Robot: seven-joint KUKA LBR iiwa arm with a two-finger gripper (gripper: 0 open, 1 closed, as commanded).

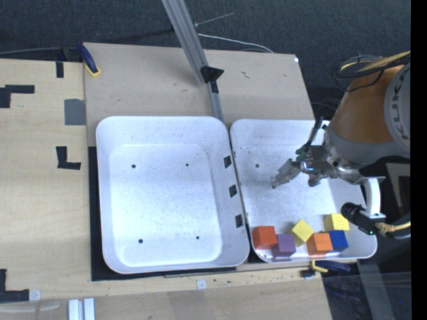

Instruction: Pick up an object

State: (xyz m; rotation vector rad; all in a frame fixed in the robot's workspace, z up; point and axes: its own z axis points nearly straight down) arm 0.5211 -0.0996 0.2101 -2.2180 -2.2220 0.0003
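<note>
Blocks [303, 237], 6 of them, crowd the right bin's [267, 145] near edge; whether the jaws [283, 177] are apart is unclear.

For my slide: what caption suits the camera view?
Grey KUKA arm's gripper hovers in right white bin above small coloured blocks.

robot lab — taped bench [40, 179], white bins [160, 199].

Grey arm [393, 122] with broad orange band, thin cables above.
</note>
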